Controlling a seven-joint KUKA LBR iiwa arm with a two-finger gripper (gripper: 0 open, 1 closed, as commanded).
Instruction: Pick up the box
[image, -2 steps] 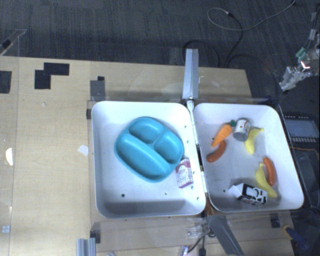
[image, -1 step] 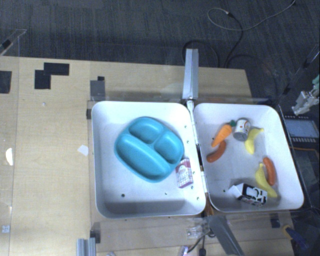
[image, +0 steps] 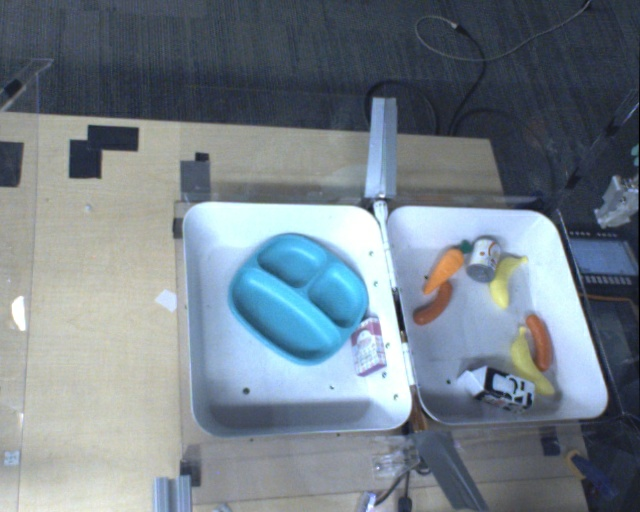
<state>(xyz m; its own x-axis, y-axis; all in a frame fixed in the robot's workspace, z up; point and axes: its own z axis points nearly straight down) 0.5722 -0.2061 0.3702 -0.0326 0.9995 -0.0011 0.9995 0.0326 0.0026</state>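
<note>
You have a pale wooden bench (image: 100, 300) on dark carpet, with cables trailing across the floor behind it. Take the blue divided plate (image: 298, 295) as your landmark. It lies in the left white bin (image: 215, 400), and the right white bin (image: 575, 300) is just to its right.

The black-and-white box (image: 505, 388) lies well to the right of the plate and nearer the camera, against the right bin's front wall. Whether the gripper is spread or pressed together you cannot tell.

A small pink-and-white package (image: 369, 346) touches the plate's near right edge. To the plate's right lie a carrot (image: 447, 268), a tin can (image: 483, 258), two bananas (image: 505, 280) (image: 528, 362) and a red sausage (image: 433, 305).
</note>
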